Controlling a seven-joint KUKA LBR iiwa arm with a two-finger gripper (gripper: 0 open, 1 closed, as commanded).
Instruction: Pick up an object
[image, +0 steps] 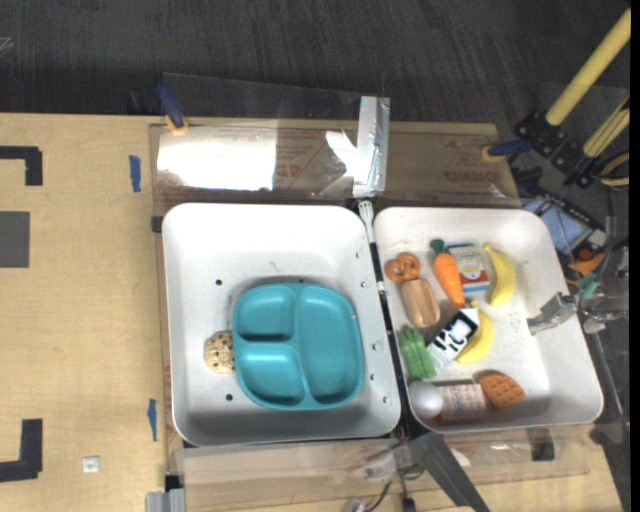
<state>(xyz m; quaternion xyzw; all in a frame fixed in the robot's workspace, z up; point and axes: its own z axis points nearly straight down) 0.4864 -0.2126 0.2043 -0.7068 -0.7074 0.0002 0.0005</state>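
The right bin (520, 400) holds several toy foods. A brown pretzel (403, 267), an orange carrot (449, 277), a small carton (468, 266) and a yellow banana (501, 275) lie near its back. A tan roll (420, 302), a black-and-white item (455, 333), a second banana (478, 340) and a green piece (416, 353) sit mid-bin. A can (448, 401) and a brown waffle-like piece (500, 388) lie at the front. My gripper (572, 307) hangs over the bin's right edge, apart from all the items, with nothing seen in it.
The left bin (190, 250) bears a teal divided plate (297, 343) with a speckled cookie (219, 351) at its left side. A clear plastic sheet (270, 150) stands behind the bins. Cables and yellow bars (590, 70) crowd the upper right.
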